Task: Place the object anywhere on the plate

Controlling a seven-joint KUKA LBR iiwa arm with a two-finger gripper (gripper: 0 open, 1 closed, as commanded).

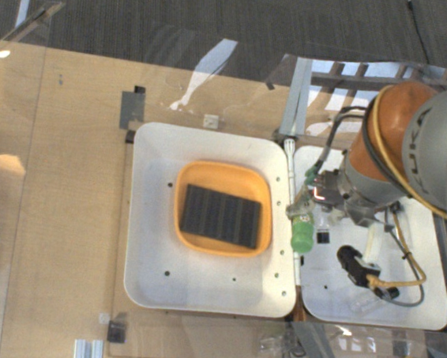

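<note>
From the camera view, two shallow white bins sit side by side on the wooden bench (pixel 47 195). The left bin (pixel 144 253) carries the orange plate (pixel 180 201) near its middle, lying flat with its dark ribbed centre (pixel 221 216) facing up. This gives a broad, open target with bare white floor all round it.

The arm (pixel 419 131) reaches in from the right and hangs over the right bin (pixel 425 303), with its wrist turned down towards that bin's left wall. The gripper (pixel 310 201) is close to the divider between the bins, about level with the plate's far half.

The green object (pixel 302 237), a small rounded piece, shows just on the near side of the gripper, right against the divider and at the left edge of the right bin. It is touching the gripper's tip or very nearly so. The slant of the view does not show whether it is clamped there, dangling, or simply resting on the bin floor below, so I cannot tell whether the gripper is open or closed on it.

The object is not yet on the plate, which lies to its left across the divider and a strip of bare bin floor. I judge the carry across is not yet done.
</note>
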